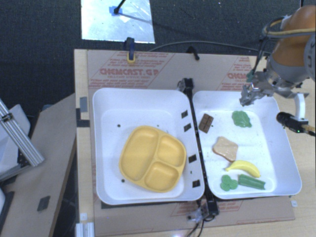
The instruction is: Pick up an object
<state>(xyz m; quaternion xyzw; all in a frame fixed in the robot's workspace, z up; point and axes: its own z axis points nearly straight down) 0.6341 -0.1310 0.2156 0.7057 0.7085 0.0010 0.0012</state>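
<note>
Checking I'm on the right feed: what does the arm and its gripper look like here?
The arm is grey with a rounded orange band above the wrist and a dark cable looped around it. The gripper is small, metallic grey. A white bracket with a black tip juts out beside the wrist.

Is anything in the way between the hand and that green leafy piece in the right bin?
Nothing visible. The hand hovers over the right white bin, just up and left of the flat green leafy toy, with bare bin floor between them.
</note>
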